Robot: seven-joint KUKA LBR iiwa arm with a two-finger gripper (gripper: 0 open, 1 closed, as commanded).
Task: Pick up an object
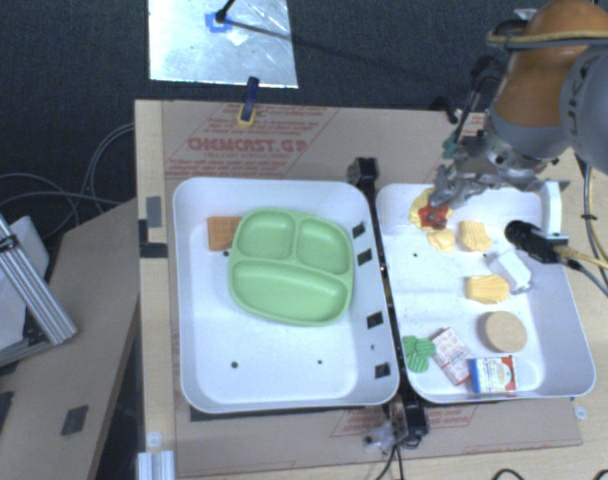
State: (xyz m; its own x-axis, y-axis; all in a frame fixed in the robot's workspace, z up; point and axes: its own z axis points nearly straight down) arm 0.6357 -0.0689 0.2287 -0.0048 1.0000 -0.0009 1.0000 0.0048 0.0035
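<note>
Here the tool (446, 200) is low over the far left corner of the right bin (574, 368), its tip down among a small cluster of food pieces. The step in hand looks like the descent onto a pick. To do it well, the arm should come straight down on one piece, well clear of the bin wall, and close only once the piece sits squarely between the tips; a grab at two touching pieces would likely squeeze one out.

The likeliest target is the red and yellow piece (427, 214), which lies directly under the tool tip, touching or nearly touching it. I cannot tell whether the tool is spread or pressed together, since the wrist and the clutter hide the tips, and nothing can be seen pinched between them.

Just beside that piece, toward the near right, lie a pale yellow chunk (474, 235) and a smaller one (441, 239). Further toward the near edge of the same bin are another yellow block (487, 288), a round tan biscuit (504, 332), a green leafy item (417, 352) and two small packets (492, 374). All of these sit well apart from the tool.

The left bin (199, 368) holds a green divided plate (290, 266) with an orange cracker (221, 232) at its far left edge. Both bins rest on the worktop (274, 133).
</note>
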